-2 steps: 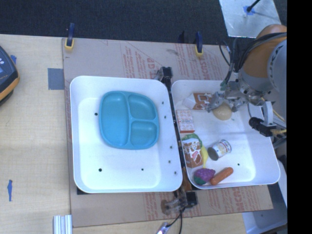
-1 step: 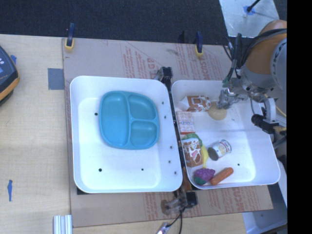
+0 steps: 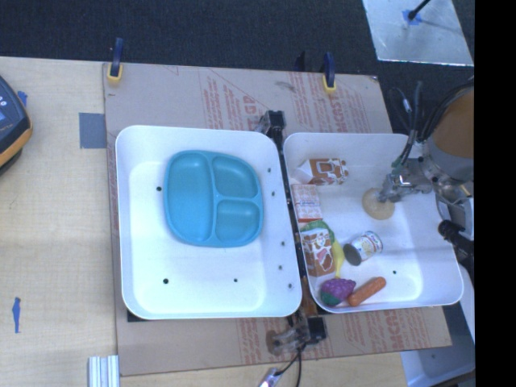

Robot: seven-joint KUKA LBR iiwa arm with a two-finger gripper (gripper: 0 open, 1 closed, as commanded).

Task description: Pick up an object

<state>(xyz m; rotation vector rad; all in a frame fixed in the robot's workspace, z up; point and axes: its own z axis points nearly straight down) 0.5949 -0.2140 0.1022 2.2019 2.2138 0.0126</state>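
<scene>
Beige round object [image 3: 377, 207] near right bin's [image 3: 419, 285] right edge, under gripper [image 3: 393, 188]; cannot tell fingers' state. Can [image 3: 367, 245], carrot [image 3: 367, 290], grapes [image 3: 338, 290], packets [image 3: 307, 203] toward near-left corner. Blue divided plate [image 3: 214, 197] in left bin [image 3: 145, 297].

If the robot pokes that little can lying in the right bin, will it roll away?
Probably. The little can lies on its side on the smooth floor of the right bin, so a nudge across its round body would likely roll it. It looks small, so probably light. Its curved, shiny sides might slip between fingers unless gripped squarely.
</scene>
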